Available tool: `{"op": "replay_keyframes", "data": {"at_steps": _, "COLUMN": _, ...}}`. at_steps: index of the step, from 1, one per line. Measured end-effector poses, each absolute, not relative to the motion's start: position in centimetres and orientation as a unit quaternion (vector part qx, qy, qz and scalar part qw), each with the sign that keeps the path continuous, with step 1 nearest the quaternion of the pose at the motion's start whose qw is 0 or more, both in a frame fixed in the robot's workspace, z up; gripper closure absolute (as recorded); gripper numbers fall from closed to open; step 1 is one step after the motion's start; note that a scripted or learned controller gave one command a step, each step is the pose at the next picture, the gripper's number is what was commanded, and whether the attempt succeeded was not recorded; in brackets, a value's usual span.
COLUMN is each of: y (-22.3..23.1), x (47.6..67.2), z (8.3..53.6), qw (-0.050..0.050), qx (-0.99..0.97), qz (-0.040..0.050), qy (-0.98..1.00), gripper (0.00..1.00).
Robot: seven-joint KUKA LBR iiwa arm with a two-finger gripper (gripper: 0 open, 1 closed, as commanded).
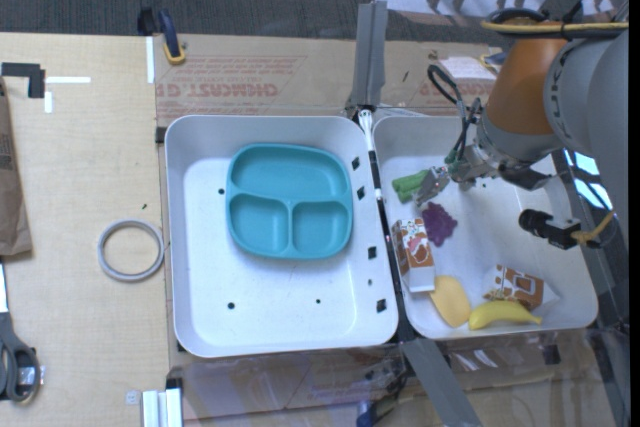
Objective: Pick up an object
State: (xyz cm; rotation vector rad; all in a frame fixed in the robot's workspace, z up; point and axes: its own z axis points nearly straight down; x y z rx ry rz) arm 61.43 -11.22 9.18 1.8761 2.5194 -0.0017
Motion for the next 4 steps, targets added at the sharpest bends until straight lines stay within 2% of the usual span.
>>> {"op": "replay_keyframes", "data": {"at_steps": 1, "y": -11.5, "x": 57.2, "z": 9.2, "qw": 0.0, "qx": 0.546, "qz": -0.0005, "qy": 0.838, "gripper": 0.0}}
{"op": "replay_keyframes", "data": {"at_steps": 2, "y": -11.0, "x": 61.4, "z": 9.2, "qw": 0.002, "qx": 0.465, "qz": -0.0001, "qy": 0.885, "gripper": 0.0}}
{"op": "replay_keyframes", "data": {"at_steps": 3, "y": -9.9, "x": 62.6, "z": 9.3, "qw": 0.002, "qx": 0.371, "qz": 0.0001, "qy": 0.929, "gripper": 0.0}}
{"op": "replay_keyframes", "data": {"at_steps": 4, "y": -9.7, "x": 62.7, "z": 9.3, "qw": 0.002, "qx": 0.177, "qz": 0.0003, "qy": 0.984, "gripper": 0.0}}
